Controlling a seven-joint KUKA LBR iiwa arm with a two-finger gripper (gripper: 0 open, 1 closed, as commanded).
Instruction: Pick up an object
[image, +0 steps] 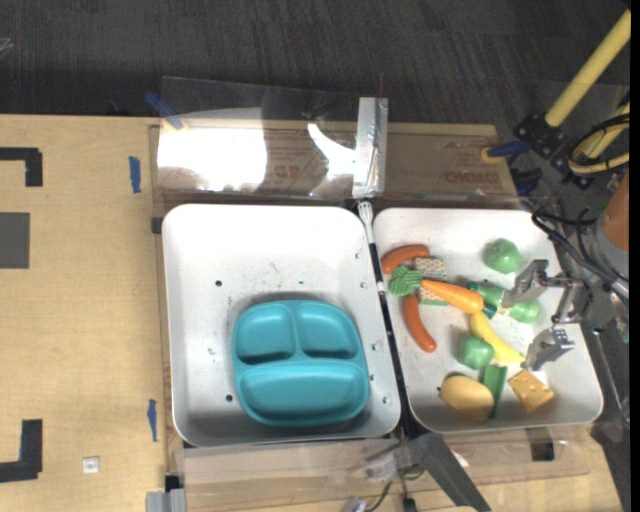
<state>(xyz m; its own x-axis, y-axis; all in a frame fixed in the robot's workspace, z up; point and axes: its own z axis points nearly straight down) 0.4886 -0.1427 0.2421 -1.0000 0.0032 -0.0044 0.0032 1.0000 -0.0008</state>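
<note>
My hand (541, 309) hangs with fingers spread and nothing between them, so I'd take the light, stiff, slippery-looking yellow piece (494, 338) just beside it across its narrow middle.

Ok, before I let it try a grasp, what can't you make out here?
- Gripper, camera view: too small to tell whether it touches any toy.
- Arm: cut off by the right edge.
- Green toy: partly hidden under the yellow piece.
</note>
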